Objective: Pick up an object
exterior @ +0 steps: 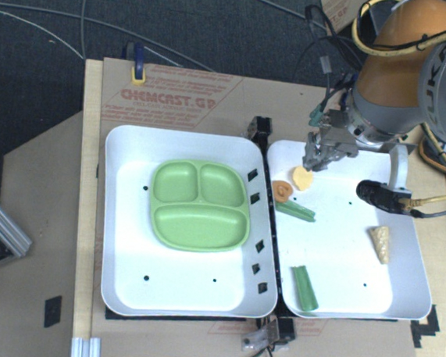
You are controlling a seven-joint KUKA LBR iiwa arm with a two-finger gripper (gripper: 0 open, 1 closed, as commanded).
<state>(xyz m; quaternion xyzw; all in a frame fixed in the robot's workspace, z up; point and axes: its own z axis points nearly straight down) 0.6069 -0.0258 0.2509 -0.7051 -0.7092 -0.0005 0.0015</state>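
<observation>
Here, the gripper [316,161] hangs over the right bin's [400,297] far-left corner, just beside the yellow piece [302,178], presumably your target; finger state cannot be told.

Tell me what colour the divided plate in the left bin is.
Light green. The divided plate shows plainly in the camera view, lying in the left bin.

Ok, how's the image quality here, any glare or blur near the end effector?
Camera view: soft, even light; the end effector is slightly soft, its fingertips hard to resolve; faint shadow beside the yellow piece; right bin bright white, mildly washed out; the green tray is sharp.
</observation>
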